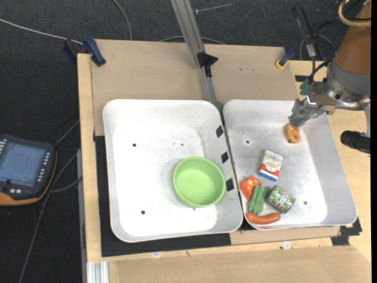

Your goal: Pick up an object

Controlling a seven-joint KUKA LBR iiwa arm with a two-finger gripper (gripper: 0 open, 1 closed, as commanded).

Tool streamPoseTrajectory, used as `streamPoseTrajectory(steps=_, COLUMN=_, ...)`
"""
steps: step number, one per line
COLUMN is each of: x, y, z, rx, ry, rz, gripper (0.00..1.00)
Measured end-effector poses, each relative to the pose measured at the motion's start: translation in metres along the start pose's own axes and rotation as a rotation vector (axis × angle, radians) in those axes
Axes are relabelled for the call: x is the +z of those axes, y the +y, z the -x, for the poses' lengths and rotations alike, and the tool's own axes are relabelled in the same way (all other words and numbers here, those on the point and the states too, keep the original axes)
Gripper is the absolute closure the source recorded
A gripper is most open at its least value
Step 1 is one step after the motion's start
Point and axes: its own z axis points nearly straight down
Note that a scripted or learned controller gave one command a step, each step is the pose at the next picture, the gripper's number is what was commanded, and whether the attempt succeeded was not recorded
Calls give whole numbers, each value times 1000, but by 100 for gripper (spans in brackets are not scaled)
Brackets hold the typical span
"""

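Note:
My gripper (296, 120) hangs over the back of the right bin (330, 158), reaching in from the right. Directly under its tip is a small orange object (293, 134), touching or nearly touching it; whether it is gripped is unclear. Nearer the front of that bin lie a small white, blue and red carton (271, 164), a red pepper piece (250, 186), a green cucumber (257, 199), a green can (280, 199) and a red-orange sausage-shaped piece (263, 218).
A light green bowl (199, 181) sits in the front right part of the left bin (135, 134). A metal pole (191, 34) slants down to the wall between the two bins. A handheld pendant (23, 167) lies off the bench at left.

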Motion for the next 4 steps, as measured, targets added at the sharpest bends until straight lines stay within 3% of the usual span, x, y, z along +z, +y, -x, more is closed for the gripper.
streamPoseTrajectory(steps=2, x=-3, y=6, z=-100, rx=-4, ry=2, rz=-5, gripper=100)
streamPoseTrajectory(steps=4, x=13, y=-13, z=-203, rx=-4, ry=2, rz=-6, gripper=100)
